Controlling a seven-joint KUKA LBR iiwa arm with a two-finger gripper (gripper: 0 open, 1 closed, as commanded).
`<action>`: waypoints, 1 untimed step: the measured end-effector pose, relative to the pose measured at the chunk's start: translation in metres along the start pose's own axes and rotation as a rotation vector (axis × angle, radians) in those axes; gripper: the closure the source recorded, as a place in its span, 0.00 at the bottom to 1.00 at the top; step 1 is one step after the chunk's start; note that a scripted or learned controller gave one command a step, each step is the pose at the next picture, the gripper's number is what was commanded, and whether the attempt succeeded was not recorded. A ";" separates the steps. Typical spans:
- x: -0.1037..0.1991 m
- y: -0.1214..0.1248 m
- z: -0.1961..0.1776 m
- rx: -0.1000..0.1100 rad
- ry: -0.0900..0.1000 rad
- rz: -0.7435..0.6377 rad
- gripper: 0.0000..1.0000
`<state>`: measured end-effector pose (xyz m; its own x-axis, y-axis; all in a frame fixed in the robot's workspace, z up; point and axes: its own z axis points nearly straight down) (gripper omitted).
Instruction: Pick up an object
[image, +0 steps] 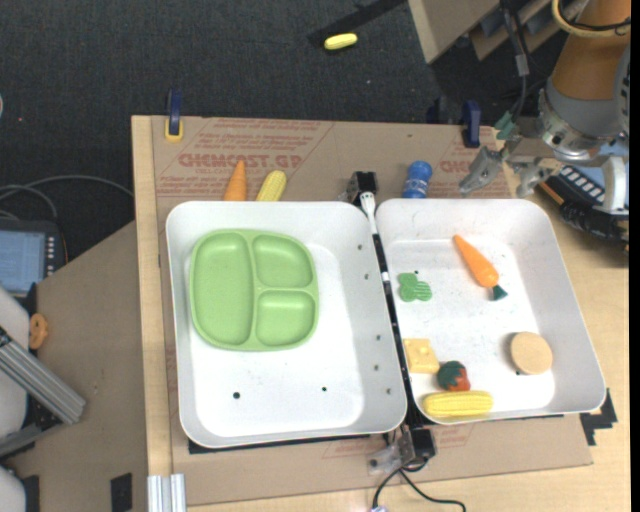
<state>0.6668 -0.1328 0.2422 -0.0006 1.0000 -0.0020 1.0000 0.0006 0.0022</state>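
Carrot (476, 260) x1, corn (458, 404) x1, cheese (421, 355) x1, bins (300, 400) x2

The arm enters at the two o'clock corner of the camera view, its orange band uppermost and the grey wrist below it. The gripper (487, 168) hangs off the wrist toward nine o'clock, grey fingers (478, 174) angled down and toward eight o'clock, parted a little with nothing between them.

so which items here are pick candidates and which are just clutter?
Candidates, right bin: carrot, broccoli, cheese, tomato, corn, cookie.
Clutter: green tray in left bin; bottle, carrot and corn on cardboard behind.
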 end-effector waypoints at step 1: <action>-0.033 -0.020 0.103 0.014 0.004 0.005 0.00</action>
<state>0.6467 -0.1659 0.1388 0.0041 1.0000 0.0018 0.9999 -0.0041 -0.0120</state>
